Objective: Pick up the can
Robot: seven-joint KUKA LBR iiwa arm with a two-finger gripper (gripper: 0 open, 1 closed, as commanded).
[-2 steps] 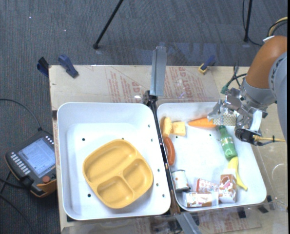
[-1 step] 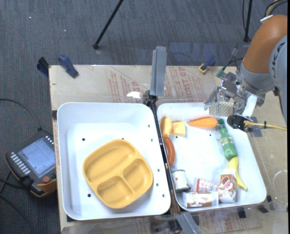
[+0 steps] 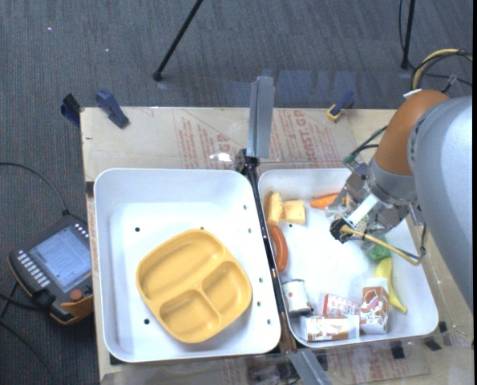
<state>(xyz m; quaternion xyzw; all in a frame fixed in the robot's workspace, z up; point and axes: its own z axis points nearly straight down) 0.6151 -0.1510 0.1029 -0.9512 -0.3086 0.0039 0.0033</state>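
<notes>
Where the counter (image 3: 166,135) comes nearest the camera, two white bins sit side by side. Left bin (image 3: 118,207): one yellow divided plate (image 3: 193,285), lying flat. Right bin (image 3: 418,283), near edge: small cartons (image 3: 332,327), a brown-and-white packet (image 3: 373,306) and a red-and-white packet (image 3: 335,304), close together. Just to their left, against the wall shared with the left bin: the can (image 3: 295,297), lying tilted, apart from the hand. Right side: a yellow banana (image 3: 390,283) with a green item (image 3: 377,253) just above it. Mid bin, along the shared wall: an orange-red oval piece (image 3: 279,247). Far end: yellow cheese-like blocks (image 3: 284,210) and an orange carrot (image 3: 325,200). Over the right half of this bin: the hand (image 3: 344,231), dark, reaching in from the right; whether it is wide or narrow I cannot tell. On the floor, left: a teach pendant (image 3: 54,267).
</notes>
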